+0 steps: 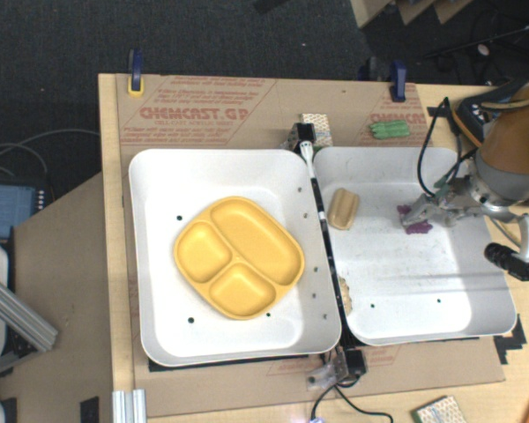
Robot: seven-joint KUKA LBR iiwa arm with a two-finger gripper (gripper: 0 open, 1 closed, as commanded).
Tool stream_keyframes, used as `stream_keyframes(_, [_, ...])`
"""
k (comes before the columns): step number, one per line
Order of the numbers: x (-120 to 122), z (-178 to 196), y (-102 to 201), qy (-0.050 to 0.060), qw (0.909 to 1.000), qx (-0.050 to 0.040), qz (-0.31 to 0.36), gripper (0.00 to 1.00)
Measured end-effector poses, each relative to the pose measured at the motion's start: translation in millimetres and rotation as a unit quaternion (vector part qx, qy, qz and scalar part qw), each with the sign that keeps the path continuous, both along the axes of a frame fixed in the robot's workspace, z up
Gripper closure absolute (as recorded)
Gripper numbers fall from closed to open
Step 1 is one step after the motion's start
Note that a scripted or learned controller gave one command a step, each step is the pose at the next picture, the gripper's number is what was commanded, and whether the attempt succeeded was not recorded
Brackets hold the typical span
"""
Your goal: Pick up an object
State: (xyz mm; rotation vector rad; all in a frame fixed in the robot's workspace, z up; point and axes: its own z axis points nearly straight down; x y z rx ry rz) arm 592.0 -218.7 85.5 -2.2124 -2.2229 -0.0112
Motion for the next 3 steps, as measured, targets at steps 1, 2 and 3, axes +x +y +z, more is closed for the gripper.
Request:
stream_keyframes(1, [37.6, -0.5, 50.2, -0.002, 1.0, -0.0043, 0.001, 0.0])
stream_keyframes(2, [9.1, -0.6, 9.8, 0.002, 1.0, -0.0045, -0.004, 0.0])
stream_keyframes(3, [12.9, 13.0, 11.5, -0.003, 1.0, -0.0054, -0.003, 1.0])
